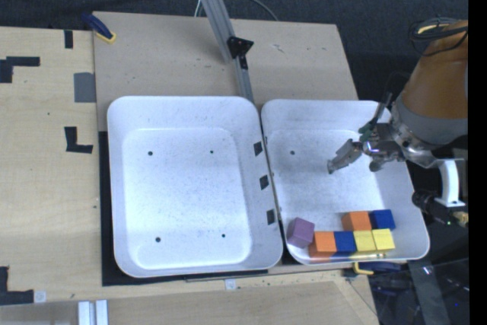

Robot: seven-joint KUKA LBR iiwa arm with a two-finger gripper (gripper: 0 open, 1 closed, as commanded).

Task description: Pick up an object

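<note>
Hovering over the right bin (319, 114), the claw (340, 160) carries nothing that I can see; whether it is released or clenched I cannot tell. The blocks huddle along that bin's near edge: a purple block (301, 231) beside an orange block (325, 241), then blue and yellow ones. Best target, I judge, is the purple block, which stands slightly apart: descend squarely over it.

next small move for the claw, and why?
Probably shift toward the bin's near edge and descend over the purple block. The claw hangs above bare floor of the right bin, while the blocks cluster along the near wall; purple sits slightly apart.
</note>
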